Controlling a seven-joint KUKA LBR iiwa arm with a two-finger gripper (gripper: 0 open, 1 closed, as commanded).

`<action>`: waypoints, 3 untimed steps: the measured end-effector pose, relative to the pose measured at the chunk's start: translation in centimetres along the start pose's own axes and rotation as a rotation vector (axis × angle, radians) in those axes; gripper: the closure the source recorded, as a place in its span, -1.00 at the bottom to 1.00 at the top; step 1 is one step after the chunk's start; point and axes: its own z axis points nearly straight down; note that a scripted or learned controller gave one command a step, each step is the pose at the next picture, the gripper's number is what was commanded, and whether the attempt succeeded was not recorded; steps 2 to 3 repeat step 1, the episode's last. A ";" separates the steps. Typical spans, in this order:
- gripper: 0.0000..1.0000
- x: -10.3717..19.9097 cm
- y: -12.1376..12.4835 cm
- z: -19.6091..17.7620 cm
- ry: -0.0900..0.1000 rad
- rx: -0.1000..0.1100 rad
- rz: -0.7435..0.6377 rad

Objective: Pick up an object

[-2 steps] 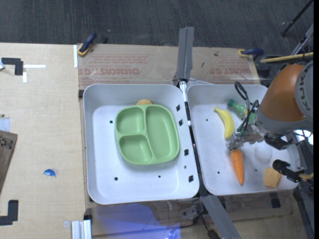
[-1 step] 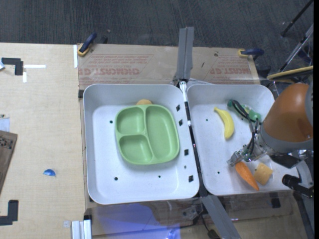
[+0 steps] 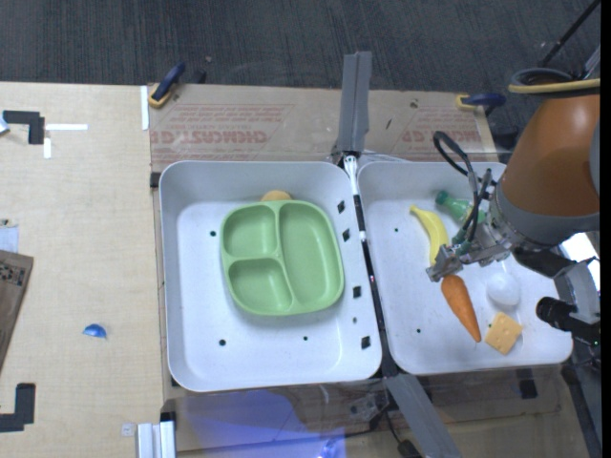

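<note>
- The grey arm with the orange band (image 3: 558, 151) comes in from the right and hangs over the right-hand shallow white bin (image 3: 401, 342).
- Its claw (image 3: 456, 259) sits low in that bin, right at the top end of the orange plastic carrot (image 3: 462, 306) and just beside the lower tip of the yellow plastic banana (image 3: 432, 230).
- Honestly can't tell whether the claw is wide or narrow from this angle, and nothing visibly sits between the tips.
- Also in that bin: a white egg-shaped thing (image 3: 503, 289) just right of the carrot, a pale yellow cheese-like chunk (image 3: 503, 333) near the carrot's point, and a green item (image 3: 452, 201) behind the banana, partly hidden by cables.
- The left-hand white bin (image 3: 191, 351) holds a light green divided plate (image 3: 283, 256) with three compartments; a small orange-ish thing (image 3: 276, 196) peeks out behind its far edge.
- Both bins rest on the light wooden table (image 3: 76, 256).
</note>
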 end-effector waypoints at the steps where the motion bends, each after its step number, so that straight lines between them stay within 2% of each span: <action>1: 1.00 2.0 5.7 -3.6 -0.001 0.003 0.229; 3: 1.00 2.0 5.7 -3.6 -0.001 0.003 0.229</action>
